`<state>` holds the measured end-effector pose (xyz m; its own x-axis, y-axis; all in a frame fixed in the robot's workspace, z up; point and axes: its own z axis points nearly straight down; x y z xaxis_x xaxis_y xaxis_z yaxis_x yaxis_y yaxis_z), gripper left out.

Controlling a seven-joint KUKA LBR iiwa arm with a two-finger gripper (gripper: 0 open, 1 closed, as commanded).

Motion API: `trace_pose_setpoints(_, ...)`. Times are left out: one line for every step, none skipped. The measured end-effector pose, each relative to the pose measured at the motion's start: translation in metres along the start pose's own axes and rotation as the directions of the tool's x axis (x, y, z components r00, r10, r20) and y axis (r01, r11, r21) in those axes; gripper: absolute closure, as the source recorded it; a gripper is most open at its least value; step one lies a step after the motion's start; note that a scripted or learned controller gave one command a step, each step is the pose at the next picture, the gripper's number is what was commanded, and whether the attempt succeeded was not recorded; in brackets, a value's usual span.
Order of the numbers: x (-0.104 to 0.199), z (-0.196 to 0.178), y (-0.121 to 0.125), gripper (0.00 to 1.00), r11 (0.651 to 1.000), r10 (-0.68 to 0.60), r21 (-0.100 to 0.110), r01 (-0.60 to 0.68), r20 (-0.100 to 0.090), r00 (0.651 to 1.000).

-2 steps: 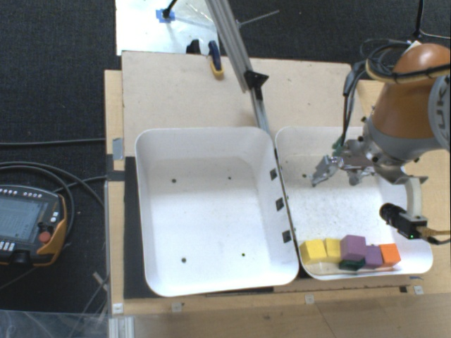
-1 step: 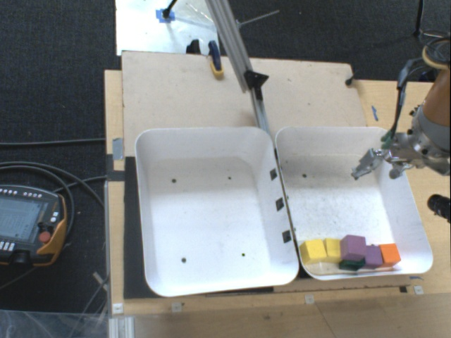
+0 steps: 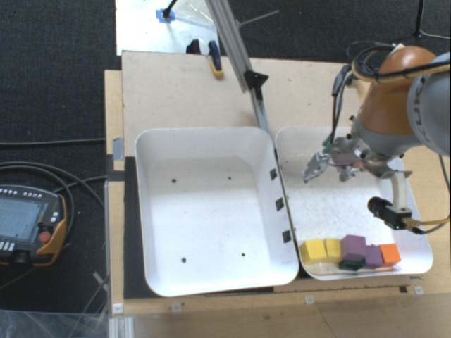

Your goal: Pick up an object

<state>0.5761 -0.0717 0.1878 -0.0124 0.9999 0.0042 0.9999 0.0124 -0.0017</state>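
Observation:
Several small blocks lie in a row along the near edge of the right bin [image 3: 310,210]: two yellow blocks [image 3: 321,250], a large purple block [image 3: 354,245], a smaller purple block [image 3: 373,256], a dark green block [image 3: 351,264] and an orange block [image 3: 390,253]. My gripper [image 3: 328,169] hangs over the far part of this bin, well behind the blocks and apart from them. Its fingers stand spread and open, with nothing between them.
The left bin [image 3: 151,189] lies beside the right one, their walls meeting in the middle. A slanted metal pole [image 3: 232,37] crosses above the bench at the back. A teach pendant [image 3: 28,224] rests on the floor at the left.

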Motion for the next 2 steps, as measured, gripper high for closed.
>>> trace_pose_setpoints(0.024,-0.043,-0.032,0.0,1.0,0.005,-0.004,-0.005,0.003,1.0)
trace_pose_setpoints(0.036,-0.082,0.013,0.0,1.0,0.004,-0.011,-0.004,0.005,1.0)
